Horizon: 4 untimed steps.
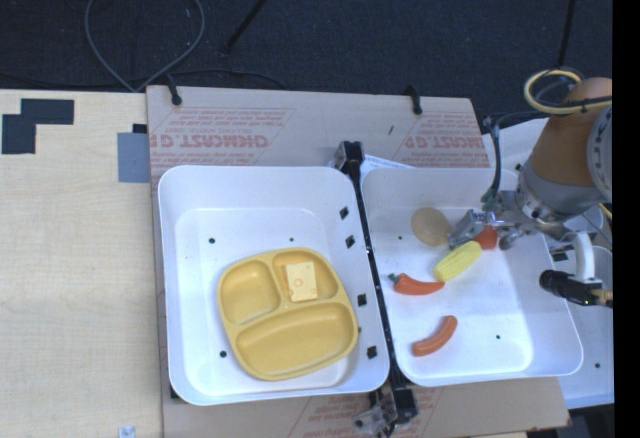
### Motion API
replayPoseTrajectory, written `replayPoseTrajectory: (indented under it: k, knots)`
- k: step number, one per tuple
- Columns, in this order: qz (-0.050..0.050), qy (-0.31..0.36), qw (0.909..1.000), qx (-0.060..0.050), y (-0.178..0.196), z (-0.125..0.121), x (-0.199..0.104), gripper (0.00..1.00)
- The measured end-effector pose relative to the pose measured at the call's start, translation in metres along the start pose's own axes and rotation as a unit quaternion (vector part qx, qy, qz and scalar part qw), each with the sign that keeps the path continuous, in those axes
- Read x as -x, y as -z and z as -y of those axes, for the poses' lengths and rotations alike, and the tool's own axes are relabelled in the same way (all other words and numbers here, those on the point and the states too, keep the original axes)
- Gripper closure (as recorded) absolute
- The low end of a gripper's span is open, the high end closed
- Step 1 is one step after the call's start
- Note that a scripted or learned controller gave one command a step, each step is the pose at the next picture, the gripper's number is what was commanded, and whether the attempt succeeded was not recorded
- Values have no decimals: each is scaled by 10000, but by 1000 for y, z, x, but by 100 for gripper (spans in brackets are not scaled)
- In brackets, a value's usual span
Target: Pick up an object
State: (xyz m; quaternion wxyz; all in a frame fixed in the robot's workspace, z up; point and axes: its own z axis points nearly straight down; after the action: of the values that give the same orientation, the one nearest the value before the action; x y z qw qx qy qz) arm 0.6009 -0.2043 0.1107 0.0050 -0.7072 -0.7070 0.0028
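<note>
The right bin (520, 351) holds a beige round object (430, 225), a yellow corn-like piece (457, 261), a red-orange chili pepper (417, 285) and an orange sausage (435, 335). My gripper (487, 229) reaches in from the right and sits low at the bin's upper right, just above and right of the yellow piece. A small red item (488, 238) shows right at the fingertips. The beige object lies to the gripper's left.
The left bin (190, 216) holds a yellow divided tray (287, 316) with a small yellow block (301, 281) in its upper right compartment. A black divider (365, 266) separates the bins. Cardboard lies under both; cables lie at the back.
</note>
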Motion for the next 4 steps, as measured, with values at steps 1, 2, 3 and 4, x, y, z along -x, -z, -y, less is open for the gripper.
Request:
replayPoseTrajectory:
  k: [1, 2, 3, 4]
  knots:
    - [6, -3, 10000, 28, -25, 0, -1, 0]
    - [1, 2, 10000, 18, -17, -1, 0, 100]
    - [16, 13, 10000, 51, 43, 1, 0, 100]
    - [14, 12, 10000, 46, 83, 0, 0, 100]
